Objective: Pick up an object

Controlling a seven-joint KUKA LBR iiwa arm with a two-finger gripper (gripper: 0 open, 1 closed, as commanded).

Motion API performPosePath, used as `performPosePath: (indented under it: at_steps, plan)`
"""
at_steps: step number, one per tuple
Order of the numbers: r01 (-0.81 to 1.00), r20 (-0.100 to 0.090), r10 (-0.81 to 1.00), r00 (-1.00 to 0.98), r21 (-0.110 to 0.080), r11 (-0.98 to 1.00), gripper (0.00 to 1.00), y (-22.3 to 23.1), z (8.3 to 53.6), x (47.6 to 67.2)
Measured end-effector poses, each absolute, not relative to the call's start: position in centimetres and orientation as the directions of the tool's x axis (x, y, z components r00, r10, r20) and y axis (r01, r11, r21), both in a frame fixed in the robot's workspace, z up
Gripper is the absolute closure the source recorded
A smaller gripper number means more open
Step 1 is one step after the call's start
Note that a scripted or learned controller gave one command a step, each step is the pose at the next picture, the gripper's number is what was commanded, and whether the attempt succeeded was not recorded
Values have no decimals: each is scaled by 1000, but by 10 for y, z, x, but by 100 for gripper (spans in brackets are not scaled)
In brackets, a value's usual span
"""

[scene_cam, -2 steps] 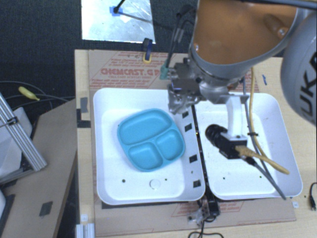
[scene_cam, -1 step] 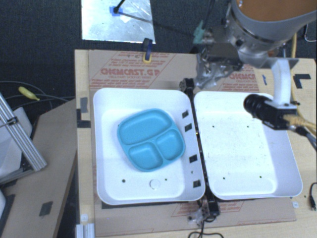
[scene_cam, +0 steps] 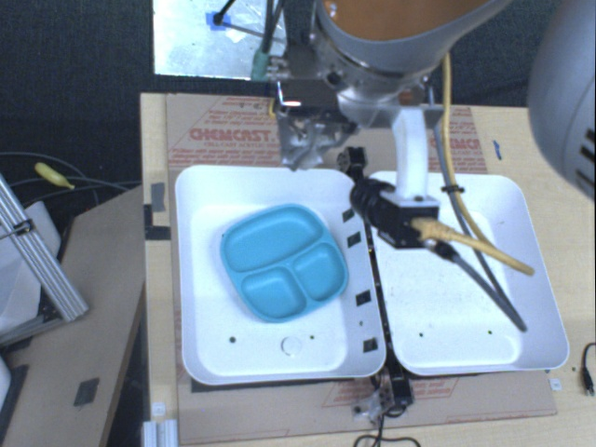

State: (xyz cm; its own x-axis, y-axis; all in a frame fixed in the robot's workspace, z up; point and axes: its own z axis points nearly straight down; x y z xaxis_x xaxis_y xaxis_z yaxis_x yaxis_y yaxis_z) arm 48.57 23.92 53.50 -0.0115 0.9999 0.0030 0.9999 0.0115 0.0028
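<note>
Fingers (scene_cam: 300, 153) hang over the left bin's (scene_cam: 200, 250) far edge; whether they are parted or closed I cannot tell. Blue divided plate (scene_cam: 282, 261) lies flat at that bin's middle.

Even, diffuse overhead light, moderately bright. White bins (scene_cam: 279, 361) near overexposed, surface detail washed out. Soft, faint shadows below and left of gripper (scene_cam: 303, 152). Arm (scene_cam: 419, 7) above gripper large, blurred, out of focus, orange band glowing. Gripper itself soft, fingers hard to resolve. Bright glare patch on floor (scene_cam: 214, 26) beyond and left of gripper. Overall low resolution, slight grain; dark surroundings underexposed.
</note>
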Motion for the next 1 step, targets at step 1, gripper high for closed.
performPosePath:
  at_steps: [1]
  plan:
    - [1000, -1, 1000, 3, -1, -3, 100, 189, 514, 487]
